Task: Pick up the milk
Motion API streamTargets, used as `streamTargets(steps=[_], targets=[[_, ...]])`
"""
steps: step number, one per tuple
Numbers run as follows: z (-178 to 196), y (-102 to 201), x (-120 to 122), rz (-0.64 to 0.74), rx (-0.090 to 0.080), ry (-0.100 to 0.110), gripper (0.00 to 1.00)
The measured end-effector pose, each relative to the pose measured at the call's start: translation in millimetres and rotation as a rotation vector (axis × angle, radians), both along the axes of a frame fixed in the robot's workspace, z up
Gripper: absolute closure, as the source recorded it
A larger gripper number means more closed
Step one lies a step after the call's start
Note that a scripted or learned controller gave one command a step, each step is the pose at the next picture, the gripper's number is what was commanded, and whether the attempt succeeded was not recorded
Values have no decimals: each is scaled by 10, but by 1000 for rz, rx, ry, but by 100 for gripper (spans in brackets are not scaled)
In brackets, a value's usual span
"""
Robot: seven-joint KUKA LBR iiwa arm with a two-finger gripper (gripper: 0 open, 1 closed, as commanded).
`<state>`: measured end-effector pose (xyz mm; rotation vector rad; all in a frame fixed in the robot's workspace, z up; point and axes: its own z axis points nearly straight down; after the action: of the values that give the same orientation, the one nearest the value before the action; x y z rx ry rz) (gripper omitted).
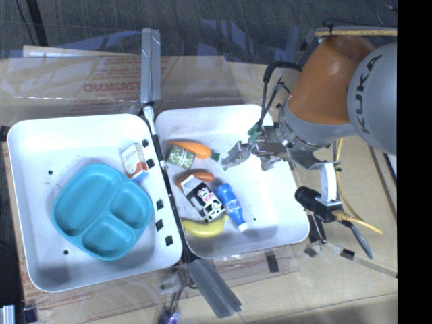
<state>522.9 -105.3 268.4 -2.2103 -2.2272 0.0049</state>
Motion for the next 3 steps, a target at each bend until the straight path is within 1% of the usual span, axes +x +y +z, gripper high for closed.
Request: streamTargets(steps=[1, 2, 3], targets=[[-1672, 140, 310, 74, 1, 2, 0], [-1776, 116, -273, 69, 1, 0, 0], [-765, 318, -223, 268, 1, -4, 0]])
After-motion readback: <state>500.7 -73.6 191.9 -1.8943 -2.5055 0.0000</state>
